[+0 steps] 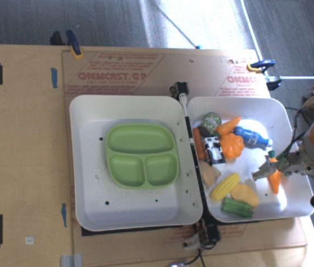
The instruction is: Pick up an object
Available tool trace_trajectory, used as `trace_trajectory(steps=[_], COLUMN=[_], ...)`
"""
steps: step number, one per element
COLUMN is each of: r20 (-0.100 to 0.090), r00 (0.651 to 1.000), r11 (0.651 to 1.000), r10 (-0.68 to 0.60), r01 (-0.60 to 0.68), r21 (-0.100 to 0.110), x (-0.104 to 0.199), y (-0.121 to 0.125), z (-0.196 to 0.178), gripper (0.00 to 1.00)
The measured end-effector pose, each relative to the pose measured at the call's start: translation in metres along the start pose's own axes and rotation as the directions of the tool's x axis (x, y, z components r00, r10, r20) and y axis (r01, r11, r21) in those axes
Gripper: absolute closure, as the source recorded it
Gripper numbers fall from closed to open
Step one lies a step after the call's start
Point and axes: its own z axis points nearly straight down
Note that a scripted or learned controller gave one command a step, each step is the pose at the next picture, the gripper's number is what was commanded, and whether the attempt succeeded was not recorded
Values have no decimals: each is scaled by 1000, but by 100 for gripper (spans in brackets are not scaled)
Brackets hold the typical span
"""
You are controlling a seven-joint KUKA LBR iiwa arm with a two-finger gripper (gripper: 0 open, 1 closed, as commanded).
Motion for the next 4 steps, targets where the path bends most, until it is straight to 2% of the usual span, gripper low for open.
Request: trace_trajectory(steps=[4], r20=[0], r00=[1000], r11=[1000], r10=[0], r01=[0], r21=[0], x=[0], y=[0], z=[0], gripper=[0])
